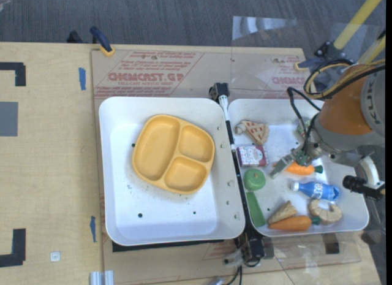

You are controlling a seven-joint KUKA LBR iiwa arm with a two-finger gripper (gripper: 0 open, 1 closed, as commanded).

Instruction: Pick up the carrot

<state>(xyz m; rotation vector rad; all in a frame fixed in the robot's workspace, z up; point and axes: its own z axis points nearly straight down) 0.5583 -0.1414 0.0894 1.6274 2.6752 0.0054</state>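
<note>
A: Where's the carrot [294, 223]?

B: In the right bin [278, 135], lying flat along its near wall, at about six o'clock in that bin. It touches a tan wedge [283, 211] above it, and a bagel-like piece [325, 212] sits just beside its three o'clock end.

A: And the arm?

B: The gripper [293, 162] is low over the middle of the same bin, near a small orange item [301, 169] with a green tip. Whether it is spread or pinched I cannot tell; the parts blur together there. Nothing can be made out clamped in it.

A: So which step is this?

B: I'd judge it the approach, before any grasp. The carrot lies untouched, well toward six o'clock of the gripper.

A: What does the next move call for?

B: Probably a shift toward six o'clock, past the blue bottle [316, 189], then a descent over the carrot's middle, with the closing direction set across its narrow width. The wedge and the bin wall crowd it, so clean placement matters.

A: The yellow plate [173, 154]?

B: In the left bin [119, 173], out of play.
</note>
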